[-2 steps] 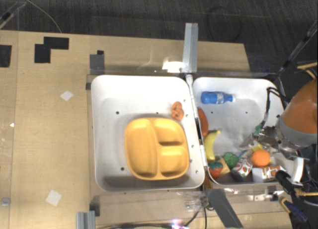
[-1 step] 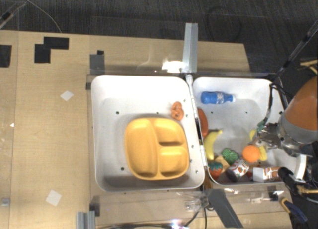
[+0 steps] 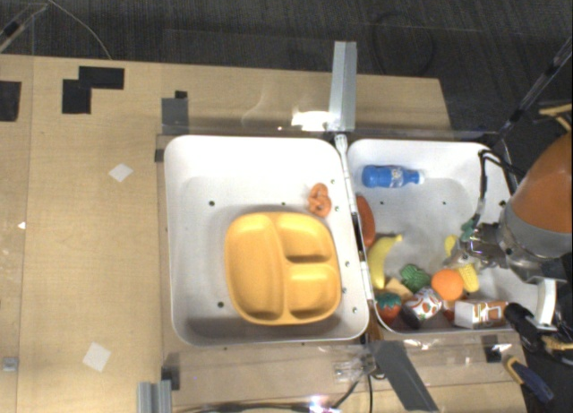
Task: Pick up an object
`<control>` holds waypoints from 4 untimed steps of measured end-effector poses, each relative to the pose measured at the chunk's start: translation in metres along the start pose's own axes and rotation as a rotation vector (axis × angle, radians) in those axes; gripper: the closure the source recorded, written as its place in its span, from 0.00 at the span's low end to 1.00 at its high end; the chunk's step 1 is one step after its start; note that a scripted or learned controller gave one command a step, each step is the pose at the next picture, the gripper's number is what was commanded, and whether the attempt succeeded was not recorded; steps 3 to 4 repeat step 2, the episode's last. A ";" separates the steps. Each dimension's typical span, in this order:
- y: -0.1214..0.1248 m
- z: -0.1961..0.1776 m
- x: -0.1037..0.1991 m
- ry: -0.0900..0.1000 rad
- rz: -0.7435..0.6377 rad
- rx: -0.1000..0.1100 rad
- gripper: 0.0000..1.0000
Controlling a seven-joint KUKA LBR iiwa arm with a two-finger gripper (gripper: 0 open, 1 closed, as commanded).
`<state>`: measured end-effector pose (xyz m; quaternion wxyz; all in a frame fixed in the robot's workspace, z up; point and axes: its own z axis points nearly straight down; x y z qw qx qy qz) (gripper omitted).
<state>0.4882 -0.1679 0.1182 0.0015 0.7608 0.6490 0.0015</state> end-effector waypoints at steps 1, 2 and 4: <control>0.000 0.000 0.000 0.000 0.001 0.000 0.00; 0.151 0.032 0.021 0.000 0.204 -0.002 0.00; 0.151 0.032 0.021 0.000 0.204 -0.002 0.00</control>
